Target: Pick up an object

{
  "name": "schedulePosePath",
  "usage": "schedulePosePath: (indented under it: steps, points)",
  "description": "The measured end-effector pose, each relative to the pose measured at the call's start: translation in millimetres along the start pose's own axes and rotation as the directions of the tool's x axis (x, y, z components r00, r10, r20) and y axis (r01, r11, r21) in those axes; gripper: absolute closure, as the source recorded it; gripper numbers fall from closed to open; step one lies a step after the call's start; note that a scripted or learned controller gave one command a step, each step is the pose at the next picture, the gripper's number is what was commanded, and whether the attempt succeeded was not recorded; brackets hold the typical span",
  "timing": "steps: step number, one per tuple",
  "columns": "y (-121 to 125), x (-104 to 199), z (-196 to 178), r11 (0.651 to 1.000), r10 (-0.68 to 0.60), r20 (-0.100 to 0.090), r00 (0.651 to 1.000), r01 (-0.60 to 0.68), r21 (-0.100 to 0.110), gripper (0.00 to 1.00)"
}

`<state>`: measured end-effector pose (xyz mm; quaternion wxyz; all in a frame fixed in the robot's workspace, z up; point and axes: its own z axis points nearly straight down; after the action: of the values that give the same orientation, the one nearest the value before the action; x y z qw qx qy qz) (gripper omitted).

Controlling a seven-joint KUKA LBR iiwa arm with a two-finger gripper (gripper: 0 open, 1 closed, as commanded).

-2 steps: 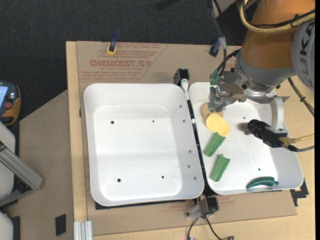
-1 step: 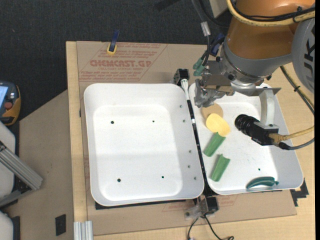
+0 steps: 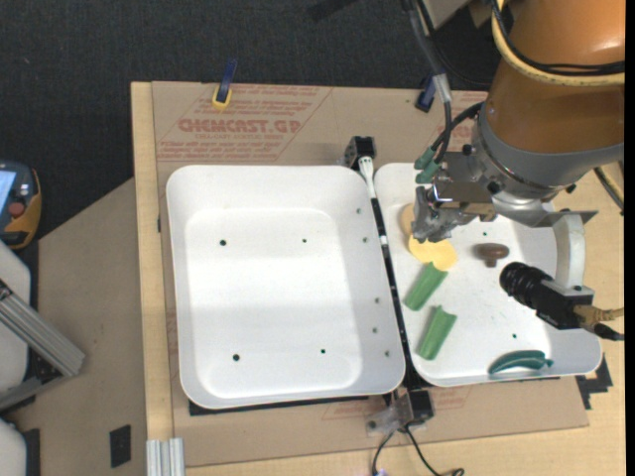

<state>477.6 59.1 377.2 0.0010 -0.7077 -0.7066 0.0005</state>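
Hand (image 3: 430,234) just above yellow piece (image 3: 435,253) (right bin (image 3: 476,365)).

you see two bins of smooth white plastic: the left bin (image 3: 198,296) has a soft sheen, the right bin (image 3: 476,360) is lightly speckled. they rest on matt brown cardboard (image 3: 248,117) with printed red lettering. the arm's orange band (image 3: 561,18) looks glossy. the green blocks (image 3: 425,288) look matt.
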Motion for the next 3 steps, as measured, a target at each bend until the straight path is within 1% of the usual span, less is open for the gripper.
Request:
schedulePosePath:
  steps: [1, 2, 3]
  points:
    - [4, 29, 7, 1.0, -0.004, 0.0, 1.0, 0.004, 0.001, 1.0]
    - [2, 55, 1, 1.0, -0.004, 0.0, 1.0, 0.004, -0.004, 1.0]
    - [2, 82, -2, 1.0, -0.005, 0.0, 1.0, 0.005, -0.004, 1.0]
